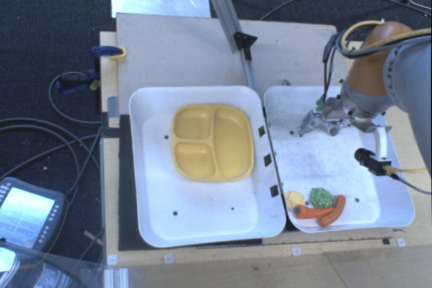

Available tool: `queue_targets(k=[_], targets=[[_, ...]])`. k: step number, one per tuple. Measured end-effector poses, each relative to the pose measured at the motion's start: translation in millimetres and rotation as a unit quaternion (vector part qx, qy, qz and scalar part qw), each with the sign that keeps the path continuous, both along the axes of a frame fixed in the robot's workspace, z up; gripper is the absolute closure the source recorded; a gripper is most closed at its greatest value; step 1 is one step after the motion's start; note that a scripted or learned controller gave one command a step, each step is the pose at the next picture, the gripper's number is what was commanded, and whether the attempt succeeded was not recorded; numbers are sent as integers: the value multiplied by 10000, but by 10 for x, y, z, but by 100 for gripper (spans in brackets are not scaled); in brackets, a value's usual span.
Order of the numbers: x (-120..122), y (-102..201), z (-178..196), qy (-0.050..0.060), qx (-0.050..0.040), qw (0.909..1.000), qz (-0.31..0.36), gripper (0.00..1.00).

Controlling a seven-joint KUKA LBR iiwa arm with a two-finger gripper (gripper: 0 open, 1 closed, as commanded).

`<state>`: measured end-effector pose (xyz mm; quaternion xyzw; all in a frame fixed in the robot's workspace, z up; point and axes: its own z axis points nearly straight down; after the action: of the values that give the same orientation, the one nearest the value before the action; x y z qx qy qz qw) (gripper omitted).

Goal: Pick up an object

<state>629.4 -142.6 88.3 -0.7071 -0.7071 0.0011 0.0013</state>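
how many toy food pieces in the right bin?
4, clustered in the right bin's near-left corner: yellow piece, green broccoli-like piece, orange carrot, red-brown sausage. They overlap, so a smaller one may be hidden.

Arm [405,64] cut off at right edge, tool [317,123] fingertips too small to tell
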Motion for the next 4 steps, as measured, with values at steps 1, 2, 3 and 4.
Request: queue_targets(k=[1,2,3,4], targets=[[23,-1,141,-37,-2,10000,-1,100],[-7,-84,727,-56,-10,10000,4,100],[-31,-155,1342,-62,-14,10000,0,100],[-74,-147,1801,-51,-7,10000,24,100]])
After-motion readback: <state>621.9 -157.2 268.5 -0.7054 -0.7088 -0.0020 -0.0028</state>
